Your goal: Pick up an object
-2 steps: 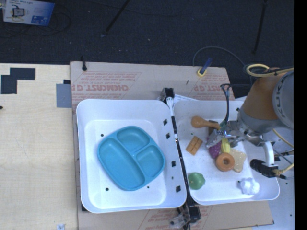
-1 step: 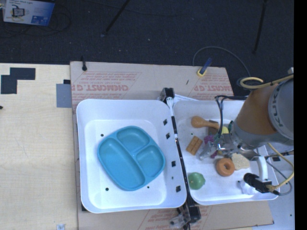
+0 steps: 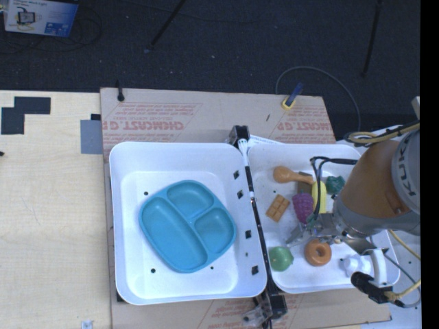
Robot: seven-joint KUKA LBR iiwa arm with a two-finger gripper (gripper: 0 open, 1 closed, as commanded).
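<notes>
We count two white bins on the table. The left bin (image 3: 123, 184) holds one blue divided plate (image 3: 186, 225). The right bin (image 3: 302, 285) holds six small things — a donut (image 3: 317, 253), a green ball (image 3: 280, 258), a purple bunch of grapes (image 3: 302, 207), an orange block (image 3: 277, 208), a banana (image 3: 319, 196) and a wooden pestle (image 3: 289, 176). The claw (image 3: 312, 229) hangs just above the donut — we cannot tell how wide it stands.

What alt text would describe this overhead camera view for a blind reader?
A grey-and-orange arm reaches over the right bin, which holds toy food: a donut, a green fruit, purple grapes. The left bin holds a blue divided plate.
</notes>
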